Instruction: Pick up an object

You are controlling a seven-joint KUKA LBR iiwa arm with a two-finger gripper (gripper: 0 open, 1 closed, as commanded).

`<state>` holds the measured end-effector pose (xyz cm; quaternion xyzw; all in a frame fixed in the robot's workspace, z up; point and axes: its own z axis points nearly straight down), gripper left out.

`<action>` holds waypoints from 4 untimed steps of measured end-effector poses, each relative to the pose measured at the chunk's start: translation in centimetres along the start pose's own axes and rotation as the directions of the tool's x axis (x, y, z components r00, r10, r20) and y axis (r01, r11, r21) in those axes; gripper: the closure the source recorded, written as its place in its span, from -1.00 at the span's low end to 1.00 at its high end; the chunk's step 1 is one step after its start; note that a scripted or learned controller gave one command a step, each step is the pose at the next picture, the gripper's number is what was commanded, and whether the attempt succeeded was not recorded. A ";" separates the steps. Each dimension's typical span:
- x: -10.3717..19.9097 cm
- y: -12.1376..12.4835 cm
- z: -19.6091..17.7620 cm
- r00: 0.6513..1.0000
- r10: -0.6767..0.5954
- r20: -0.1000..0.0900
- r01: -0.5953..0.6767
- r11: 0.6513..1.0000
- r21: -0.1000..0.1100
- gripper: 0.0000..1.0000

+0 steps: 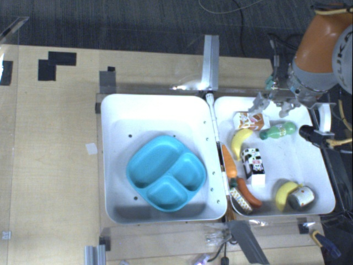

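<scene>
Just below gripper [271,102], green bottle [278,130]

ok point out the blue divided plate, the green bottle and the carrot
blue divided plate [166,171], camera view, centre ridge
green bottle [278,130], camera view, middle of body
carrot [228,160], camera view, mid-length

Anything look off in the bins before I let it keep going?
Nothing spilled or broken. The blue tray sits skewed in the left bin. In the right bin, the carrot and hot dog lie jammed along the divider wall, awkward for a grasp. The gripper is over the far edge.
</scene>
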<state>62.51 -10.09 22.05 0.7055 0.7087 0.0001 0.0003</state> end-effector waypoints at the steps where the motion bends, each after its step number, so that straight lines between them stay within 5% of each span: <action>1: -0.5 -5.2 10.1 0.999 0.044 0.000 -0.044 0.999 0.002 -1.00; 2: -0.1 -10.8 13.1 0.997 0.073 0.000 -0.073 0.997 -0.018 -1.00; 3: -0.1 -10.6 12.3 0.997 0.071 -0.001 -0.071 0.997 -0.019 1.00; 4: 7.5 -9.3 3.8 0.994 0.111 0.000 -0.111 0.994 -0.001 1.00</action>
